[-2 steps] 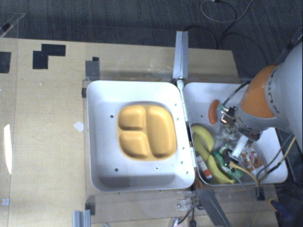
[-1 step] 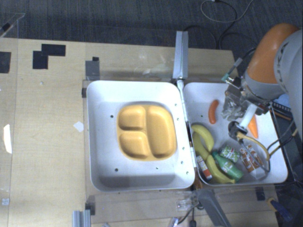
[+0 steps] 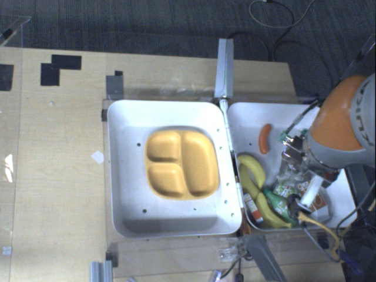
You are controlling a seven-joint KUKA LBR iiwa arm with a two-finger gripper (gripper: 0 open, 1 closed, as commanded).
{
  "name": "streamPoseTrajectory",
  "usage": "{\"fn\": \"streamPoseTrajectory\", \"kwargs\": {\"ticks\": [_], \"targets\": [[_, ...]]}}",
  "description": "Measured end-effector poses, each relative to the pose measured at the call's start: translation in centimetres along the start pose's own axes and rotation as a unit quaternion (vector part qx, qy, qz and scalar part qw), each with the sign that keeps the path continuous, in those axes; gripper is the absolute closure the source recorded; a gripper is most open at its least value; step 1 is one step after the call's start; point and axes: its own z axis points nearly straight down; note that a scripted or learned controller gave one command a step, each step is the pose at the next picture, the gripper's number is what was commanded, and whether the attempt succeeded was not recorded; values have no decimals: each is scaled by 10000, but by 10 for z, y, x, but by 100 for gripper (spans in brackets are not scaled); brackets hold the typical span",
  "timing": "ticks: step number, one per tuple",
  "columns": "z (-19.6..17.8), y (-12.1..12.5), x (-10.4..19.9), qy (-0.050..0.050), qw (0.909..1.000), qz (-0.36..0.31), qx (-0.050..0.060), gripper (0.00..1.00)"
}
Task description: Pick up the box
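My gripper (image 3: 292,172) hangs low over the middle of the right bin (image 3: 247,113), under the grey wrist with the orange band. Right below it lies a green printed box (image 3: 281,191), partly hidden by the gripper and a white cylindrical piece of the wrist. A small brown packet (image 3: 318,201) lies just to the right of that. I see nothing clearly held.
Two yellow bananas (image 3: 254,175) lie left of the gripper along the bin's left wall. An orange-red sausage-shaped item (image 3: 265,138) sits toward the back. The left bin (image 3: 126,157) holds a yellow compartment plate (image 3: 181,162). Cables hang at the front right.
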Motion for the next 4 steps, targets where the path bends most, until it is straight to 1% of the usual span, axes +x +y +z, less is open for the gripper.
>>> {"fn": "streamPoseTrajectory", "kwargs": {"ticks": [1,2,3,4], "targets": [[58,18,-1,57,9972,740,-95,100],[68,39,-3,171,9842,1729,-345,100],[67,42,-15,315,9259,3752,-308,100],[27,68,-97,2,9254,3790,0,100]]}}
